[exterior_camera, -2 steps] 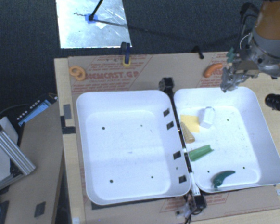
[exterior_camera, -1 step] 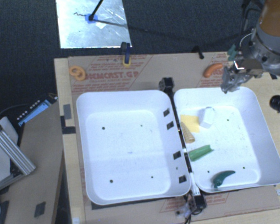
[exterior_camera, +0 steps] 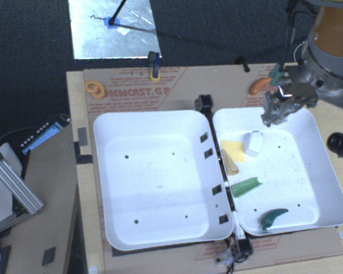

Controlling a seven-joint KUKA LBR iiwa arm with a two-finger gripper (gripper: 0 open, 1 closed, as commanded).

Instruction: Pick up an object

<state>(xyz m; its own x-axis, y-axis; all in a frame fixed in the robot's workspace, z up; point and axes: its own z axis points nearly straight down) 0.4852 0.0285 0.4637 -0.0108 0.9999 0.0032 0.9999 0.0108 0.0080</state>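
Observation:
The right bin (exterior_camera: 307,170) holds a yellow block (exterior_camera: 233,151), a small white block (exterior_camera: 253,143), a tan ridged piece (exterior_camera: 229,165), a green pod-like object (exterior_camera: 245,186) and a dark teal curved object (exterior_camera: 273,216). My gripper (exterior_camera: 273,115) hangs over the bin's far edge, up and to the right of the white block. Nothing shows between its tips.
The left bin (exterior_camera: 157,176) lies beside the right one, joined by a black hinge strip (exterior_camera: 216,165). An orange object (exterior_camera: 260,86) rests on the bench behind the right bin. A pretzel-shaped item (exterior_camera: 95,88) and a yellow-blue clamp (exterior_camera: 154,65) sit at the back.

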